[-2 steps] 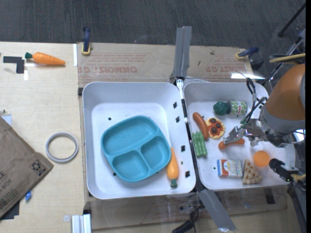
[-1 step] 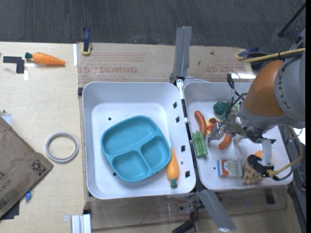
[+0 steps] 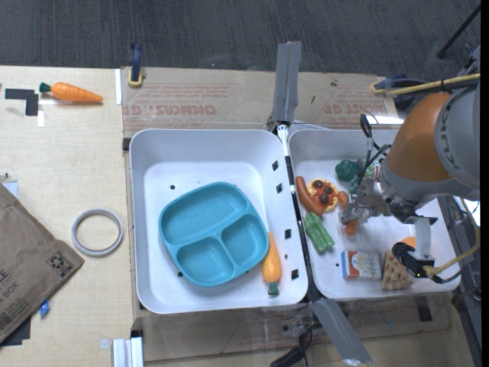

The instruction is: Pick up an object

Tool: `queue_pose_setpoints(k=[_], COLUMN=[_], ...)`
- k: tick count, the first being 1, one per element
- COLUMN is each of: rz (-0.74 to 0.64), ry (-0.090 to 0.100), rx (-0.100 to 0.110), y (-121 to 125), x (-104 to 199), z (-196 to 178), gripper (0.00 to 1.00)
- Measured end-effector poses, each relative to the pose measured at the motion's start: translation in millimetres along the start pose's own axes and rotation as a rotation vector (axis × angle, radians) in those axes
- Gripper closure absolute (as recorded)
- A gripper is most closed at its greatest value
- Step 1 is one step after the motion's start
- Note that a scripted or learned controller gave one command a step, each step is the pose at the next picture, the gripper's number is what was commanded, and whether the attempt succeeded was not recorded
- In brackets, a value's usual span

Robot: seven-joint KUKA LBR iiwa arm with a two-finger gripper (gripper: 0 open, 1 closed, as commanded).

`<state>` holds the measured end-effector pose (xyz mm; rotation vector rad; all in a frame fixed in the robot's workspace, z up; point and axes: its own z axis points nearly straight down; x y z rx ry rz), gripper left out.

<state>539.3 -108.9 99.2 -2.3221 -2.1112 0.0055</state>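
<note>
Camera view: gripper (image 3: 356, 212) low over the right bin (image 3: 451, 285), near its middle, on an arm reaching in from the right. Open or closed: cannot be told at this angle, wrist housing in the way. Nothing seen held. Directly beneath the tip, a small red-orange piece (image 3: 350, 225), too small to identify; probably the nearest pick target. Just to its left, a green pod (image 3: 318, 232) lying lengthwise, and above that a sausage with a pizza slice (image 3: 319, 193) touching it. Further candidates in the same bin: dark green lump (image 3: 349, 169) near the far wall, small carton (image 3: 361, 264) and waffle (image 3: 393, 273) side by side at the near wall. In the left bin (image 3: 145, 205), a blue divided plate (image 3: 214, 234) with a carrot (image 3: 272, 260) against its right rim. On the table (image 3: 61, 167), well apart: second carrot (image 3: 72, 92) and tape ring (image 3: 97, 231). Handling, as judged: toy food, likely light, hollow, stiff plastic, smooth and prone to slipping or rolling. Grip across the narrow width at mid-length, not at tapered ends. Expect neighbours to be nudged where items touch. Avoid flat pieces lying flush on the bin floor.
</note>
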Motion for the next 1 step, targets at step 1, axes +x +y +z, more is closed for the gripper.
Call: queue_pose_setpoints(k=[1], rz=[0.016], ry=[-0.002], rx=[-0.004], y=[60.6], x=[62.9], z=[-92.5], gripper=[1.00])
